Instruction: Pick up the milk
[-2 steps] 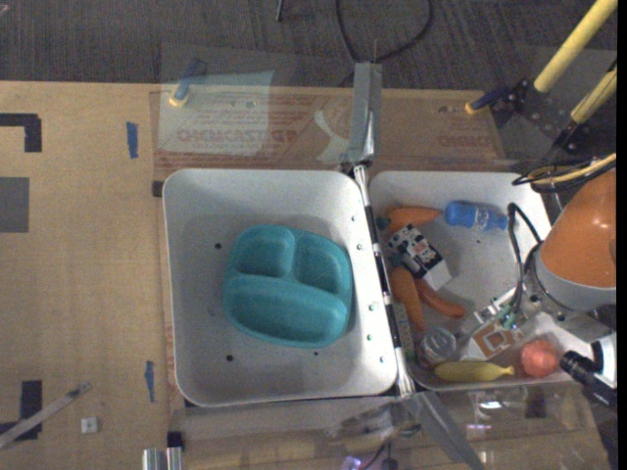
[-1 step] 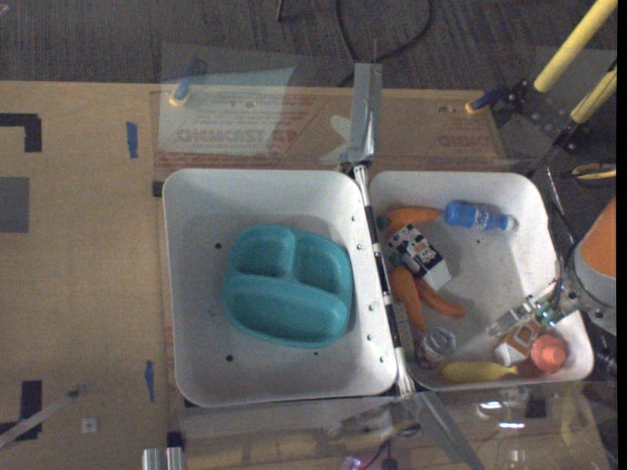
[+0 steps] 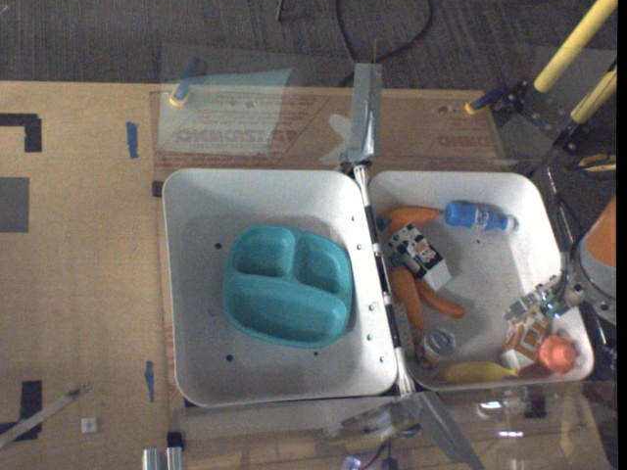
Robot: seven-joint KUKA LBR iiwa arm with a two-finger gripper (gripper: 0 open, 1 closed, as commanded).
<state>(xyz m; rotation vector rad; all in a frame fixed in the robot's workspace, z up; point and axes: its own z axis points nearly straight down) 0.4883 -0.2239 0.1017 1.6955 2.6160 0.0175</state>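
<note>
Inside the right bin [image 3: 549, 253], the end effector [image 3: 534, 306], whose state I cannot tell, sits well apart from the milk [image 3: 417, 254], so it may seize the small carton [image 3: 527, 339] beside it instead.

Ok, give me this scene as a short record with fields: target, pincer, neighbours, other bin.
target: black-and-white cow-patterned milk carton, lying in the right white bin near its left wall
pincer: metal two-finger pincer low over the right bin's right side, apart from the carton
neighbours: orange carrots beside the carton; blue plastic bottle toward the far wall
other bin: left white bin holds a teal divided plate
</note>
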